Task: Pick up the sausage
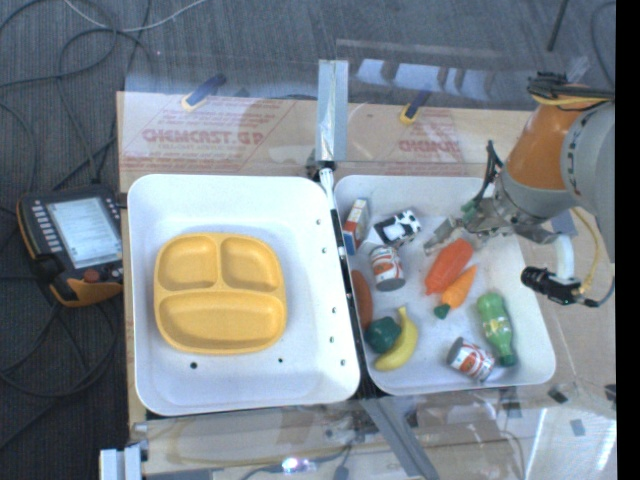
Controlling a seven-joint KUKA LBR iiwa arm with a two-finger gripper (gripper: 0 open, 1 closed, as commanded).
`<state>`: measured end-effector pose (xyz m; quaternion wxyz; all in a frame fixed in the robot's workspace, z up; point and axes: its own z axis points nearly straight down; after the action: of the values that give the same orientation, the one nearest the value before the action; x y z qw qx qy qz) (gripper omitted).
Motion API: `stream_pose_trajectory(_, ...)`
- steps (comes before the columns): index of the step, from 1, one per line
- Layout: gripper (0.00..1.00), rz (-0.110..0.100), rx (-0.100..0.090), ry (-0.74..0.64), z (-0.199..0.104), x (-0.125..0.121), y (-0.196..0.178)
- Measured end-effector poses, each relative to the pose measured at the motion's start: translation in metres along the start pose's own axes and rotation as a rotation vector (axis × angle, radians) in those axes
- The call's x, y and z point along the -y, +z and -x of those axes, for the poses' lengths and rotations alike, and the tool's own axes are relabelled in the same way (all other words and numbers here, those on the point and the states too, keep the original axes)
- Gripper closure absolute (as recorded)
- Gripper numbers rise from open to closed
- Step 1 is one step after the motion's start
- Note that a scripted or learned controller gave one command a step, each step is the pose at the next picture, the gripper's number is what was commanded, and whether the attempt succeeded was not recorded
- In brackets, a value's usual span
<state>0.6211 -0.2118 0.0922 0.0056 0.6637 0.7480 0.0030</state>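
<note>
The sausage point(361, 298) is a slim reddish-brown piece lying lengthwise against the left wall of the right bin point(535, 368), just above a green pepper point(380, 333). My gripper point(450, 230) hangs over the upper middle of the right bin, above the top of an orange carrot point(449, 264). It is well to the right of the sausage and apart from it. Nothing shows held in it. The arm with its orange band point(545, 148) comes in from the right.
Around the sausage lie a can point(386, 266), a banana point(403, 343), a black-and-white cow toy point(397, 228) and a small box point(355, 218). Further right are a second carrot point(458, 290), a green bottle point(495, 328) and another can point(468, 358). The left bin point(180, 193) holds a yellow divided plate point(220, 293).
</note>
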Motion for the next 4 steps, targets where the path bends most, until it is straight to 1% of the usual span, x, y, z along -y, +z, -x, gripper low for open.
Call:
stream_pose_trajectory(1, 0.0, 0.004, 0.007, -0.146, -0.025, 0.032, 0.0)
stream_pose_trajectory(2, 0.0, -0.012, -0.006, -0.241, 0.006, 0.05, -0.016)
stream_pose_trajectory(3, 0.0, 0.003, -0.004, -0.281, 0.007, 0.003, 0.001)
stream_pose_trajectory(4, 0.0, 0.004, 0.008, -0.389, -0.002, 0.035, 0.0)
